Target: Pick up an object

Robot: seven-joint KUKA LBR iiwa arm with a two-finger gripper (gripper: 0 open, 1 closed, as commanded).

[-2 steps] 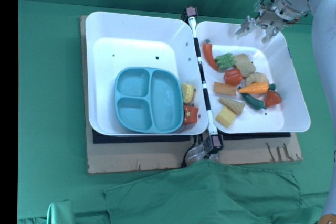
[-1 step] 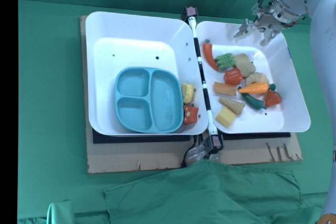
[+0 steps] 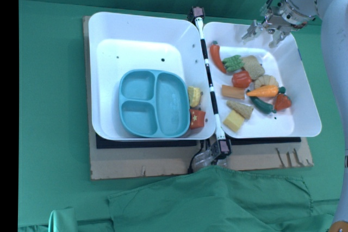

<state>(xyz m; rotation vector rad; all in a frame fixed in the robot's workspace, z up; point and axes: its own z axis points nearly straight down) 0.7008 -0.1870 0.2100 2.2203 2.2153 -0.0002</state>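
Note:
My gripper (image 3: 265, 35) hangs over the far edge of the right bin (image 3: 304, 117), its fingers spread open with nothing between them. Below it in that bin lies a heap of toy food: a red chili (image 3: 217, 56), a green vegetable (image 3: 233, 62), a tan bread piece (image 3: 253, 67), a red pepper (image 3: 241, 79), an orange carrot (image 3: 263, 92), a yellow cheese block (image 3: 234, 121) and several more pieces. The gripper is up and to the right of the heap, well above it.
The left bin (image 3: 109, 30) holds a teal three-part plate (image 3: 154, 103), with a corn piece (image 3: 194, 96) and a red box (image 3: 197, 118) at its right edge. A black and white rod (image 3: 209, 81) runs between the bins. Green cloth (image 3: 217, 198) lies in front.

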